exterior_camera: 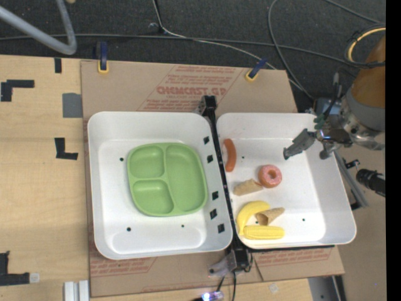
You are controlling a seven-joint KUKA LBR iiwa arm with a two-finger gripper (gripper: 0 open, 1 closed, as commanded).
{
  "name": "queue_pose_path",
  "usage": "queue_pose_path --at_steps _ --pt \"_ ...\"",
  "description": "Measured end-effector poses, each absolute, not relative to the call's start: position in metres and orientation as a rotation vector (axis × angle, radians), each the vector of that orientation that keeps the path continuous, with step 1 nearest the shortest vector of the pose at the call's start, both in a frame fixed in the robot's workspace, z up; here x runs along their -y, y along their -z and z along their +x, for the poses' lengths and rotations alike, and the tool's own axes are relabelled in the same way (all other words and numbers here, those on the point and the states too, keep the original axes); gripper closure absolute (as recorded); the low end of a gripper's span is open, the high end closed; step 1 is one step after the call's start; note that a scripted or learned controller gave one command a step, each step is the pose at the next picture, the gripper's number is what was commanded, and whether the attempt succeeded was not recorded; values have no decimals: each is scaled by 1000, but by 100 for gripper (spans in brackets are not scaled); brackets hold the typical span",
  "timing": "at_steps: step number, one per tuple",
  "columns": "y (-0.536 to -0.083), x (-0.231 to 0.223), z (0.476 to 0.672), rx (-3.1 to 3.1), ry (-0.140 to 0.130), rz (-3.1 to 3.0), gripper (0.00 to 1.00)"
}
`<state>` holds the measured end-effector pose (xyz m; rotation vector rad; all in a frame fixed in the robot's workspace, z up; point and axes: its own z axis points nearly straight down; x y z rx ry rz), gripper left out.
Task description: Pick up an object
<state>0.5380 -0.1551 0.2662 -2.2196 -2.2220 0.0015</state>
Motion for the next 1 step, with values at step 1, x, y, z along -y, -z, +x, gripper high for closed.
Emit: queue_pose_path --at_steps 1 --pt "-223 152 537 2220 -5 -2219 0"
